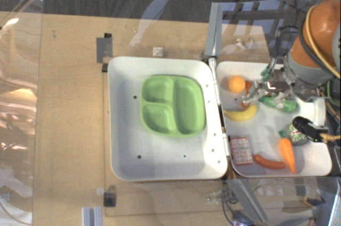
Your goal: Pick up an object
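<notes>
Orange-banded arm's gripper (259, 90) hangs with fingers parted over the banana (241, 113), which lies left-right.

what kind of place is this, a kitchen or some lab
Most likely a robotics lab bench, not a kitchen. Two shallow white bins, the left bin and the right bin, sit on a wooden bench; the right one holds toy food like a carrot and a banana, and a robot arm reaches in.

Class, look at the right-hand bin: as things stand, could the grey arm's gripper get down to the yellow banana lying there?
Probably yes. The gripper hangs just above the yellow banana in the right white bin, and nothing lies over the fruit. The round orange sits close by and may crowd the approach.
</notes>
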Robot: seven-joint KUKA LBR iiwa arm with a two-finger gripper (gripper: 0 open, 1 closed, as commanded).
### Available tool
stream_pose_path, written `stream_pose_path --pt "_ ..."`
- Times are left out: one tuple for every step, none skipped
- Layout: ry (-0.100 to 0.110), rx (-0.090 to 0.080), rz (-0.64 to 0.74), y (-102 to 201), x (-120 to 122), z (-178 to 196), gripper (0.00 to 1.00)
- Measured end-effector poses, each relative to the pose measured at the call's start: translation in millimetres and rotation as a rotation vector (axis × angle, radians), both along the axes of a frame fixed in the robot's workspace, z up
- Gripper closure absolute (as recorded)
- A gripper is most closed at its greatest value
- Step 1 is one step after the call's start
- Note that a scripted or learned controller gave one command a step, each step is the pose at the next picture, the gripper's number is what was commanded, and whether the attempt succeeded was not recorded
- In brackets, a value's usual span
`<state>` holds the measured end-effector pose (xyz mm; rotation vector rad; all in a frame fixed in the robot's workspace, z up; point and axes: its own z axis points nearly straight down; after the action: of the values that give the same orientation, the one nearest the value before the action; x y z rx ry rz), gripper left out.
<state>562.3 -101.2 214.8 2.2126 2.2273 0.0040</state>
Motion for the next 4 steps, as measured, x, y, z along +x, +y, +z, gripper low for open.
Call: stream_pose_path --pt "-0.004 -0.001 0.023 -10 46 -118 0.00" --pt "-0.012 -0.004 0.024 -10 49 -105 1.00" --pt "0.012 0.002 0.030 -17 106 -122 1.00" --pt "-0.009 -0.002 0.030 -16 109 -123 0.00"
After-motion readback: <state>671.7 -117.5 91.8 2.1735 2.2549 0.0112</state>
